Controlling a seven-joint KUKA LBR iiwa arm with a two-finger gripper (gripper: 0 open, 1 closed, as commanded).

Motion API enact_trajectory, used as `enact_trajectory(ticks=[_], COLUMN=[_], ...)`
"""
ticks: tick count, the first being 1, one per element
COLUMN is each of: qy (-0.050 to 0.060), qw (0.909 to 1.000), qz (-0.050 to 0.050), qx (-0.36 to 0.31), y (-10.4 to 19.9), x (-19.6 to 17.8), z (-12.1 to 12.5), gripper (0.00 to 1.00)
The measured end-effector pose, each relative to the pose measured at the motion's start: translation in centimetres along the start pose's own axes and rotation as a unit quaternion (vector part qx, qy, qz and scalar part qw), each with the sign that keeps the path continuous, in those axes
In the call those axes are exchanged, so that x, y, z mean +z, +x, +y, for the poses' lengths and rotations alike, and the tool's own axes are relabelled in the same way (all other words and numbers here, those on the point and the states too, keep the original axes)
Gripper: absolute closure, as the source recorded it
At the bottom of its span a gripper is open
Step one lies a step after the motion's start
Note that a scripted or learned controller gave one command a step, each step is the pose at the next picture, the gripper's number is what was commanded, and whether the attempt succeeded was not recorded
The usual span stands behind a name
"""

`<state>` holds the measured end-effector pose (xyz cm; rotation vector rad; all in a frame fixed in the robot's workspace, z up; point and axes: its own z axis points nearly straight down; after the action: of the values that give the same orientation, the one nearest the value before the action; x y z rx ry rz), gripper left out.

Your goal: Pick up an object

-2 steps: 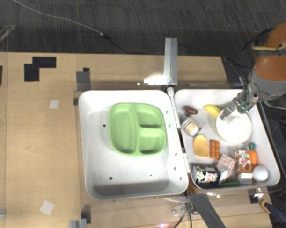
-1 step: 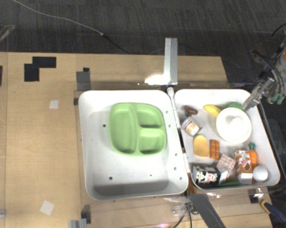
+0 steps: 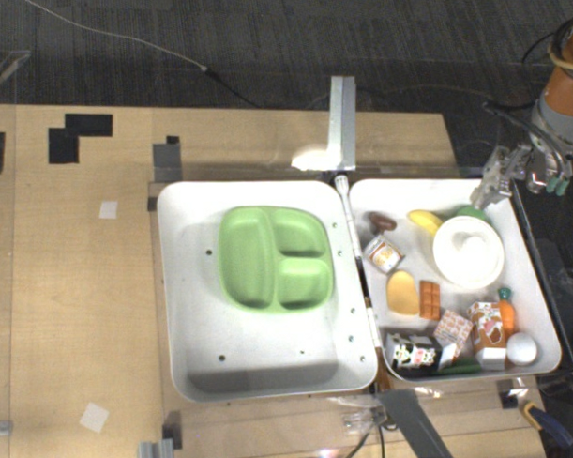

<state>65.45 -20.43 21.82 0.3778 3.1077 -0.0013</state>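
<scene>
Metal tool (image 3: 499,176), grip state unclear, hovers beside glossy round white bowl (image 3: 467,250).

Lime-green divided plastic tray (image 3: 273,257) in white left bin (image 3: 190,302). White round bowl (image 3: 467,249), yellow banana-shaped toy (image 3: 423,221), orange block (image 3: 430,299) in white right bin (image 3: 540,290). Pale wood desk (image 3: 73,306).

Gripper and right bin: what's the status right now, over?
Gripper above right bin's far corner, holding nothing seen. White bowl, banana, small packages crowd that bin. Green tray in left bin.
</scene>
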Motion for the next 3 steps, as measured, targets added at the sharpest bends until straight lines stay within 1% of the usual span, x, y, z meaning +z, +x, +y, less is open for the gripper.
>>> enact_trajectory(ticks=[1,2,3], qy=[0.0,0.0,-0.001], qw=[0.9822,0.9458,0.8975], qz=[0.0,-0.001,-0.001], qx=[-0.188,-0.325,-0.441], y=[1.0,-1.1,-1.6], x=[-1.5,-1.6,-0.9], z=[-0.3,0.3,0.4], gripper=[1.0,1.0,1.0])
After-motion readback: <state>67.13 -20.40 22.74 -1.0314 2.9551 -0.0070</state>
